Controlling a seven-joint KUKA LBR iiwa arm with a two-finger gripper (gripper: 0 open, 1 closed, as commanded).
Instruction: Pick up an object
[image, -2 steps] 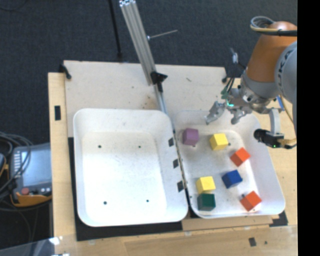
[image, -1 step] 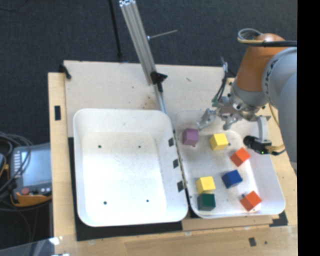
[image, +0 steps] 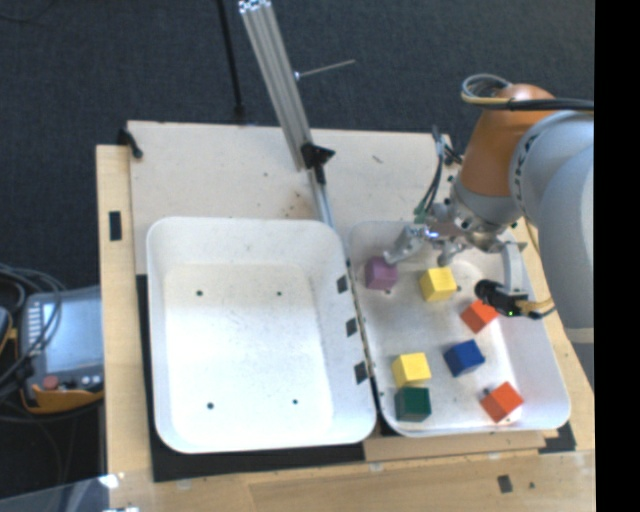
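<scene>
The right bin (image: 540, 400) holds several small blocks. A purple block (image: 380, 273) lies at its upper left, and a yellow block (image: 438, 284) sits to the right of it. An orange block (image: 479, 316) is further right, with a blue block (image: 463, 357) below it. Near the front are another yellow block (image: 411, 368), a green block (image: 412, 403) and a second orange block (image: 502, 401). My gripper (image: 425, 243) hangs over the back of this bin, between and just above the purple block and the upper yellow block. Nothing shows between its fingers.
The left bin (image: 170, 250) stands beside the right one. A slanted metal rail (image: 285, 95) rises from behind the bins' shared edge. A monitor and cables (image: 50, 340) sit off the bench at the left.
</scene>
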